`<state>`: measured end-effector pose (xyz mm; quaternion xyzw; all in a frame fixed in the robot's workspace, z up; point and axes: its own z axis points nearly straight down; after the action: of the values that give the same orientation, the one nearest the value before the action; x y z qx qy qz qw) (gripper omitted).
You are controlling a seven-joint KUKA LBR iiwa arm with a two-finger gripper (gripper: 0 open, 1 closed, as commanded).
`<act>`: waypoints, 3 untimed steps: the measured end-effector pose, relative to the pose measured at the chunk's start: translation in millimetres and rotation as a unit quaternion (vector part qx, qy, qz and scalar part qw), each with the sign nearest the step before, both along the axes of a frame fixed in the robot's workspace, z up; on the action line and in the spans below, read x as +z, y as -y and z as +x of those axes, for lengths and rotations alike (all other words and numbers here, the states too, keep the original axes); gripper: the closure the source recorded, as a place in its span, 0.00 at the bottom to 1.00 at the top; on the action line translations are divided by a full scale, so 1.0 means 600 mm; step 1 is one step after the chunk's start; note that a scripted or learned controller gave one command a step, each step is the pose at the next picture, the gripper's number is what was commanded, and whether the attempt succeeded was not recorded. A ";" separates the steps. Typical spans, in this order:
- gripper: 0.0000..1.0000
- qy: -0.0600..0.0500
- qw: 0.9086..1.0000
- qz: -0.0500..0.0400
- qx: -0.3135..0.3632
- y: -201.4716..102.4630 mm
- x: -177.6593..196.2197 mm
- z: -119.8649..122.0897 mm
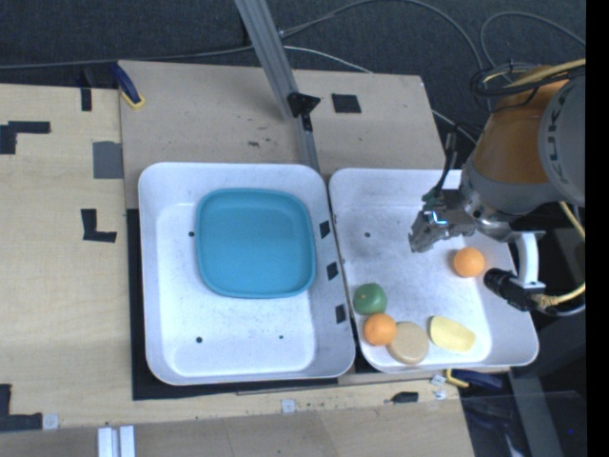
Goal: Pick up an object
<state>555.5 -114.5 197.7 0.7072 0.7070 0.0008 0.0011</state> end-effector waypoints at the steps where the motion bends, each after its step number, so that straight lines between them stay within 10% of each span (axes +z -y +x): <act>1: 1.00 0.000 1.000 0.000 0.000 0.002 0.077 0.015; 3: 1.00 -0.002 1.000 0.001 0.002 -0.189 0.084 -0.035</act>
<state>534.5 -1.3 248.3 0.7055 0.7087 0.0003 -0.0005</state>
